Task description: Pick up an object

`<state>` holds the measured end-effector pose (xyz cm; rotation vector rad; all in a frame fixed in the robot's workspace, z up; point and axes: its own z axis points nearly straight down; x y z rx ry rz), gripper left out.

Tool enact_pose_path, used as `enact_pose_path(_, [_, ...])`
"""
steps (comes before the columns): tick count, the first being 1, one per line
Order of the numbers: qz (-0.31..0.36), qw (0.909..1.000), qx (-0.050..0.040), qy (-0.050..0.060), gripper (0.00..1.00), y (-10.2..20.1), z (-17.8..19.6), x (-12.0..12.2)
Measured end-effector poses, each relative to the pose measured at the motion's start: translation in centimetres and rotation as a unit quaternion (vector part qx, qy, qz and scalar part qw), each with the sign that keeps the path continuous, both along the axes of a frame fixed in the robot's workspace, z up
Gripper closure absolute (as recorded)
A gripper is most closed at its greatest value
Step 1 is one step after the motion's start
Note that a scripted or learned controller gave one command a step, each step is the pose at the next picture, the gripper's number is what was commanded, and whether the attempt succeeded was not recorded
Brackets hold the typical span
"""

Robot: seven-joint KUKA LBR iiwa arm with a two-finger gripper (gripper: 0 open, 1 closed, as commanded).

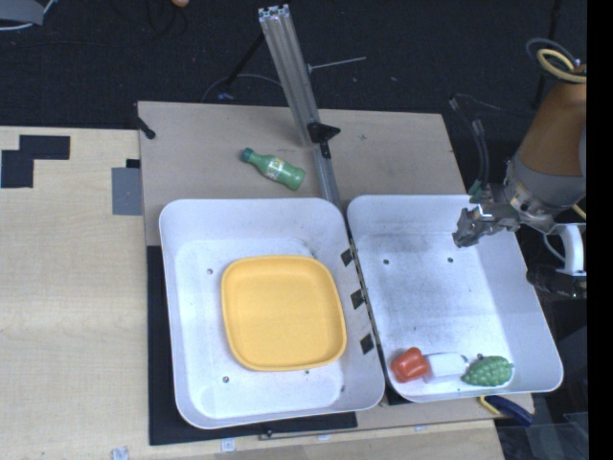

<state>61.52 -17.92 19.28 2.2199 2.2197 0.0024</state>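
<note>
While three small things lie along the near edge of the right bin (536, 326), a red pepper (410, 363), a white piece (445, 364) just beside it and a green bunch (488, 371) past that, the claw (468, 228) hangs over the bin's far right corner, well apart from them. Whether it is spread or pressed together, I cannot tell. Behind it the arm (556, 142) slants in from the bin's right side, orange band uppermost. Left of the bin, a yellow plate (283, 311) fills the left bin (182, 257); a green bottle (273, 169) lies on the table (402, 151) beyond.
</note>
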Motion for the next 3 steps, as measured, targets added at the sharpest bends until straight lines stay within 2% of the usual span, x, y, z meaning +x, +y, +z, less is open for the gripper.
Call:
enact_pose_path(1, [0.000,1.0000,-0.0001,0.000,1.00,0.3,4.3,-0.1])
enact_pose_path(2, [0.002,1.0000,0.0008,0.002,1.00,5.6,3.2,-0.9])
enact_pose_path(3, [0.002,1.0000,0.0004,0.001,1.00,11.2,4.2,-1.7])
